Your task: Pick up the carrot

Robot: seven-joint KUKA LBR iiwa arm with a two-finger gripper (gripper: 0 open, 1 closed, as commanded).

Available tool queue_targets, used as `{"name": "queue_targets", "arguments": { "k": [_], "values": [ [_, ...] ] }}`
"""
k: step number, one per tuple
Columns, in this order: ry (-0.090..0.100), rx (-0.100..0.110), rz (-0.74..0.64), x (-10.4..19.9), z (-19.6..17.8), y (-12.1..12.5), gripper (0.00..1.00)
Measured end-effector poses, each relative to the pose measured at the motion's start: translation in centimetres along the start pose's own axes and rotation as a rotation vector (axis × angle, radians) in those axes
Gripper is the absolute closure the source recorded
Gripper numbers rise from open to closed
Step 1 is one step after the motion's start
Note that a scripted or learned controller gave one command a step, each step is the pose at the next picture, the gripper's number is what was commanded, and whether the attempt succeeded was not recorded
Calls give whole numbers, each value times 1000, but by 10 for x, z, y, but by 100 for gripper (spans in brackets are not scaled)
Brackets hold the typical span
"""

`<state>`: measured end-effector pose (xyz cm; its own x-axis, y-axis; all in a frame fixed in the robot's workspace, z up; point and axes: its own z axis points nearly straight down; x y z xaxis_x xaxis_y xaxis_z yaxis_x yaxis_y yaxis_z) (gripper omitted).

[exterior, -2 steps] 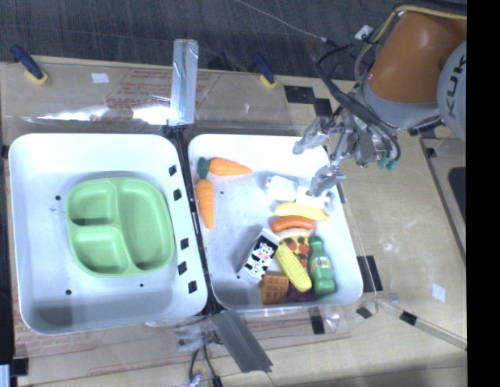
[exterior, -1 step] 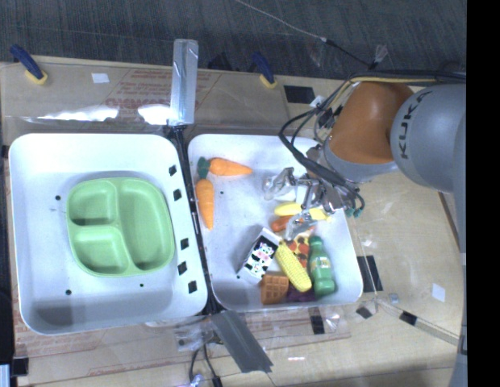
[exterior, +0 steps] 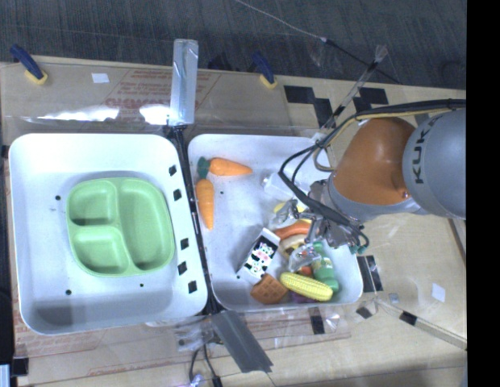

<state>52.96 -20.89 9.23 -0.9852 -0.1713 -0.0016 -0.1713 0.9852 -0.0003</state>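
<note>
Arm (exterior: 411, 172): grey with orange band, "KU" readable on its side.
Gripper (exterior: 314, 244): low over the right bin's (exterior: 234, 147) toy pile; finger state could not be told.
Carrots: one (exterior: 227, 167) near the bin's far wall, another (exterior: 205, 202) along its left wall.
Left bin (exterior: 40, 160): held a green divided plate (exterior: 119, 225).

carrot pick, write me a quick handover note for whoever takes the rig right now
End effector: low over the toy pile in the right bin; its grip cannot be judged from here.
Carrots: two lie at that bin's left side, one near the top wall, one along the left wall. Both are apart from the end effector.
Left bin: holds a green divided tray.
Done: no pick visible.
Left: move to a carrot, grasp, lift.
</note>
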Motion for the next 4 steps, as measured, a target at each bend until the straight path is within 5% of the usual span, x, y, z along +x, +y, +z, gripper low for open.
{"name": "queue_targets", "arguments": {
  "k": [1, 2, 3, 4],
  "values": [
    [-4, 1, -11, -3, -11, 2, 100],
    [-3, 0, 395, -32, -1, -5, 100],
    [3, -2, 513, -5, 1, 79, 100],
    [-2, 1, 307, 31, 0, 125, 100]
  ]
}}
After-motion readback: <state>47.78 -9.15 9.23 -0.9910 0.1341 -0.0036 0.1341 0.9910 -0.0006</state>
